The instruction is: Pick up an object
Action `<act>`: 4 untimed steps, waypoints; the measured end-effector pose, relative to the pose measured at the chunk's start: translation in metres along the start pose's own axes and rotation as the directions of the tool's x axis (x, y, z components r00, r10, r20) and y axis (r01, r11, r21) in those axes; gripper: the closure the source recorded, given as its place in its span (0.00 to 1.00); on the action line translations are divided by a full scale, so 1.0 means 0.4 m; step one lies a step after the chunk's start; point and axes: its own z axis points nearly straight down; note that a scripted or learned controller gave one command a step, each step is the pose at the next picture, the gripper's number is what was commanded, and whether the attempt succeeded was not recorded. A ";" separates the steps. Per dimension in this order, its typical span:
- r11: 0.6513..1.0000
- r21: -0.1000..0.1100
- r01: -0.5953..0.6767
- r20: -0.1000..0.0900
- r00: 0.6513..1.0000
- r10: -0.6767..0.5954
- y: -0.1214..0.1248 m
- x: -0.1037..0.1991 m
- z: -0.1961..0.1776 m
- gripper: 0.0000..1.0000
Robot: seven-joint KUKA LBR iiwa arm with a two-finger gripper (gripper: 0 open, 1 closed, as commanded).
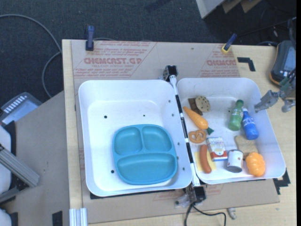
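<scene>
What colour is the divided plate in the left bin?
Light blue; the divided plate shows clearly in the camera view.

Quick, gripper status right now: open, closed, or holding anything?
Gripper: over the right bin's right rim, with nothing seen in it; whether it is open or closed cannot be told.

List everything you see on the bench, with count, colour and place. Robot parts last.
bins: 2, white, side by side on the bench
divided plate: 1, light blue, left bin
carrot: 1, orange, right bin, near its left wall
cookie: 1, tan with dark spots, right bin, top left
pretzel: 1, brown, below the carrot
hot dog: 1, red and yellow, right bin, bottom left
carton: 1, red and white, right bin, middle
can: 1, white with dark end, right of the carton
green bottle: 1, green, right bin, upper middle
blue bottle: 1, blue, beside the green bottle
orange fruit: 1, orange, right bin, bottom right
gripper: 1, grey, over the right bin's right edge
</scene>
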 end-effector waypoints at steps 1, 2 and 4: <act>1.000 0.002 0.001 -0.002 1.000 -0.001 0.139 0.151 0.208 0.00; 1.000 -0.001 0.002 -0.002 1.000 -0.002 0.181 0.422 0.203 0.00; 1.000 0.000 0.000 0.000 1.000 0.000 0.080 0.388 0.203 0.00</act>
